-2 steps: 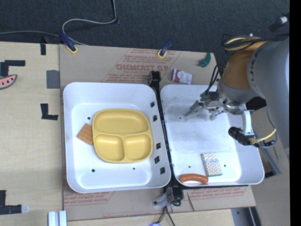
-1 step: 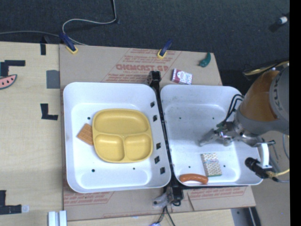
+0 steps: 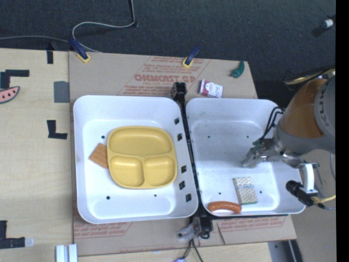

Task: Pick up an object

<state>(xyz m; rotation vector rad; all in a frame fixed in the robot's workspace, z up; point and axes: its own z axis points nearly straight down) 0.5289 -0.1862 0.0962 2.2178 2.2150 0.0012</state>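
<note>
The bench (image 3: pixel 32 162) is light wood, with a brown cardboard sheet (image 3: pixel 158 75) printed in red letters laid over its middle. Two yellow-and-blue clamps (image 3: pixel 82 52) pin the sheet's far edge. On the sheet sit the left white bin (image 3: pixel 87 201) and, touching it, the right white bin (image 3: pixel 218 105), joined along a black seam. Just beyond the right bin lies a small red-and-white packet (image 3: pixel 210 88), and near the sheet's far right corner a small green piece (image 3: pixel 238 69). Black tape marks (image 3: pixel 54 129) and a pink shape (image 3: pixel 7 94) sit on the bare wood at left
</note>
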